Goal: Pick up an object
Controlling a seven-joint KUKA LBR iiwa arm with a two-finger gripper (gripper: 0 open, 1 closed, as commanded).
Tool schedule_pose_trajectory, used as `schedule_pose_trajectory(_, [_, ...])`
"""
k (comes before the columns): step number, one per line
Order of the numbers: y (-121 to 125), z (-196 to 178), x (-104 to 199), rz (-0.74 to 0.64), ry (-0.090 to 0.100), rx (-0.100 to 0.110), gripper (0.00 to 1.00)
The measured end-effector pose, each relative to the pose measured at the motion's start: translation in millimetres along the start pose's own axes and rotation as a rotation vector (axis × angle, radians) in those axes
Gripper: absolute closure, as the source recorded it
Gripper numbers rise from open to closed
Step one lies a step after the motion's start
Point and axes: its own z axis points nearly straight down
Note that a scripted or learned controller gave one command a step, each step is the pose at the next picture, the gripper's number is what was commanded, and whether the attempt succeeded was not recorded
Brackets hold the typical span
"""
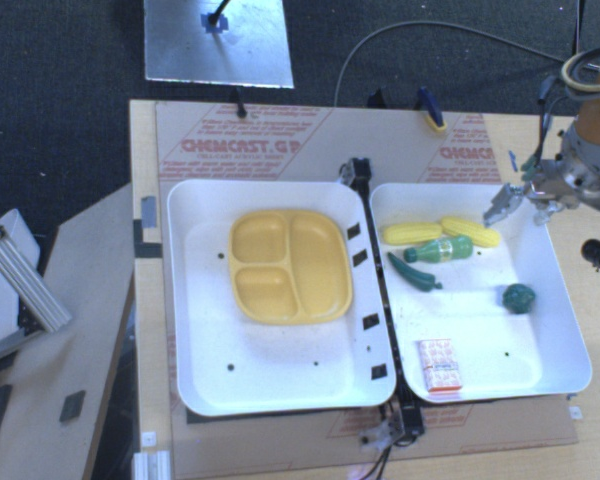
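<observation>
- Over the right bin's [552,268] far right corner, the gripper [522,204] hangs at the end of the grey arm [592,138], which enters from the right edge of the camera view.
- Jaws: 2 fingers visible, splayed apart, pointing down and to the left. Nothing between them; they appear to touch nothing. Open, moderately wide.
- Nearest candidates lie just left of and below the fingertips: a yellow corn cob [470,231] and a second yellow piece, possibly a banana [411,234], end to end along the bin's far side, long axes running roughly left-right.
- Green bottle [439,251] lies on its side just in front of the 2 yellow pieces, touching or nearly touching them; long axis also left-right, slightly tilted.
- Dark green pepper-like item [413,271] lies diagonally below the bottle, toward the divider between the bins.
- Round teal-green object [518,298] sits alone, nearer the bin's right wall, well apart from the cluster and in front of the gripper.
- Small red-and-white carton [439,364] lies flat at the near edge of the right bin.
- Left bin [195,298] bears a yellow 3-compartment plate [289,267]; well apart from the gripper.
- Judgement: corn cob is the closest target; a short move left and down would reach it. Crowding with the bottle could spoil the grasp; the lone round object is the cleaner pick.
</observation>
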Motion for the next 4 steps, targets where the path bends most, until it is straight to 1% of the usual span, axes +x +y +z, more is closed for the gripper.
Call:
schedule_pose_trajectory(1, [3, -9, 1, -0.003, -0.003, -0.013, 0.0])
schedule_pose_trajectory(2, [3, 34, 6, -0.005, -0.002, -0.011, 0.0])
schedule_pose_trajectory(3, [15, 85, 3, -0.005, -0.002, -0.016, 0.0])
schedule_pose_trajectory(4, [16, 111, 4, -0.007, -0.003, -0.012, 0.0])
